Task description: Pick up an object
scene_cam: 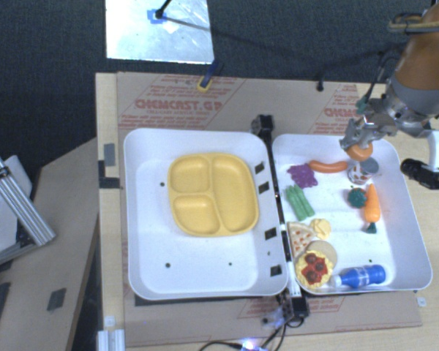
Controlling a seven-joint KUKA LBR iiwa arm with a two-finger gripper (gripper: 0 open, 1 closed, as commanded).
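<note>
Nearest the camera, along the front of the right bin (417,269), lies a blue bottle (360,276) on its side, touching a small round pizza toy (314,267) to its left; a pizza slice (300,235) and a pale yellow piece (320,227) sit just behind these. Farther back, a green ridged vegetable (300,202) lies beside the divider, with a purple grape bunch (302,175) behind it. Toward the right side of the bin, an orange carrot (372,203) lies lengthwise, a small dark green item (357,196) touching its left side. A sausage (328,166) lies crosswise near the rear of the bin. The left bin (143,262) holds a yellow compartment plate (208,194), roughly centred. At the rear right, the gripper (360,151) hangs above the right bin with a small orange object (361,152) pinched between its fingers, raised clear of the bin floor. Directly below it stands a small white and grey item (361,170), just beside the sausage's right end. Beyond the bins, a shiny metal sheet (159,20) rests on the dark floor.
</note>
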